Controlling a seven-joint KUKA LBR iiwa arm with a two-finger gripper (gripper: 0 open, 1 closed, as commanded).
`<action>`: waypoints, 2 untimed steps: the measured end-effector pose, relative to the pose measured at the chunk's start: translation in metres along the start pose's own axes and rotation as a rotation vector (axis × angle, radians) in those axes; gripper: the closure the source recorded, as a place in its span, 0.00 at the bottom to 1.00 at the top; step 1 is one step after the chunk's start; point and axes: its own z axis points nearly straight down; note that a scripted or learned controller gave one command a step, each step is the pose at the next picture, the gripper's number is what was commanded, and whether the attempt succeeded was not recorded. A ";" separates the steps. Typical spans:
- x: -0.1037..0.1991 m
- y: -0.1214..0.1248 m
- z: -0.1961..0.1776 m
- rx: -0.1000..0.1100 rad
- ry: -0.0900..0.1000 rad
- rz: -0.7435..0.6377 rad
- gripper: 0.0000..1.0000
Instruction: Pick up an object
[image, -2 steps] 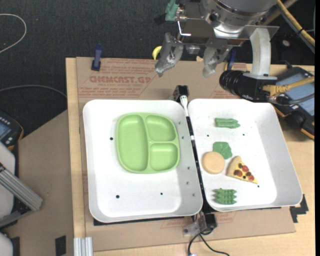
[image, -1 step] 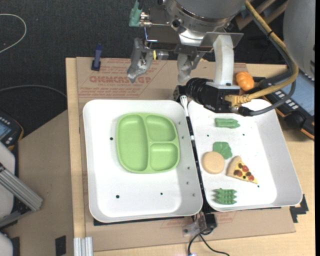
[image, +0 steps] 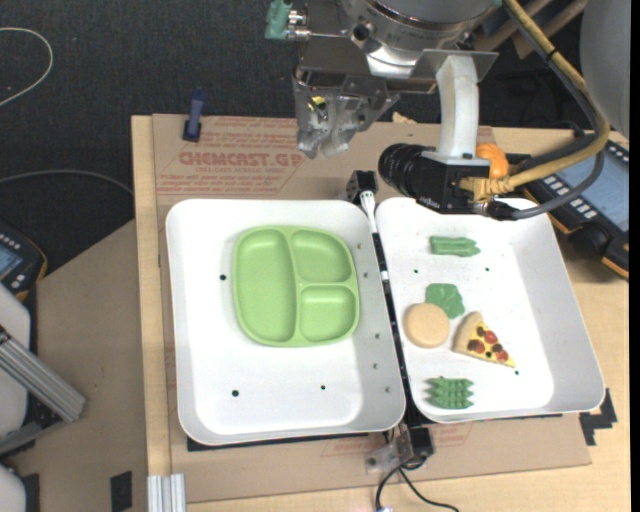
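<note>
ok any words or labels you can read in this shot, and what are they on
"CHEMCAST GP" in red letters on the brown board under the bins; the last letters are partly covered by the gripper, so the ending is uncertain.
Smaller red lines above and below that word on the same board: too blurred to read.
Nothing readable on the green divided plate, the left bin, or the toy pizza slice.

Divided plate (image: 295, 287) in left bin (image: 200, 330). Right bin (image: 560, 300): bean pods (image: 454, 245) at back, pizza slice (image: 483, 342) right of cookie (image: 427, 325), bean bundle (image: 451, 392) in front.
</note>
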 end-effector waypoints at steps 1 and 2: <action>-0.003 -0.037 0.011 0.009 -0.003 0.001 1.00; -0.055 0.003 0.153 0.019 -0.010 0.010 1.00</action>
